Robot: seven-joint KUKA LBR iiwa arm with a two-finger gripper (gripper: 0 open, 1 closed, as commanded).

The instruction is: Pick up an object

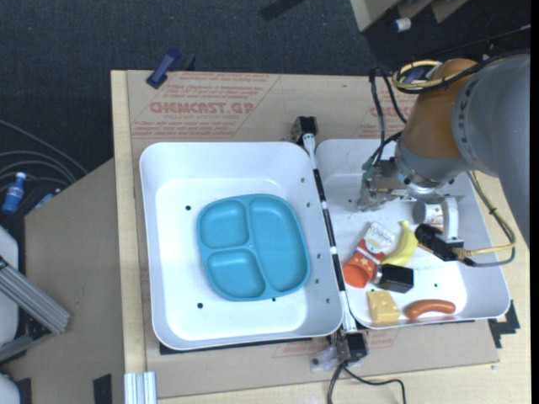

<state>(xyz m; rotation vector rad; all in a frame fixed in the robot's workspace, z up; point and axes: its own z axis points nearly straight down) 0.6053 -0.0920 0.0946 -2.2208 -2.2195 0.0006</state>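
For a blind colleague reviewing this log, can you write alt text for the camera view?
A grey arm reaches from the right over the right bin, its gripper above the bin's far end; nearer lie a banana, ketchup bottle, black block, cheese wedge and sausage. The left bin holds a blue divided plate.

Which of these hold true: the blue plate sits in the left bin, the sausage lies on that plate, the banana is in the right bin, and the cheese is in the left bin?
1. The blue divided plate sits in the left bin. True.
2. The sausage lies on the plate. False: it lies in the right bin.
3. The banana is in the right bin. True.
4. The cheese wedge is in the left bin. False: right bin, beside the sausage.
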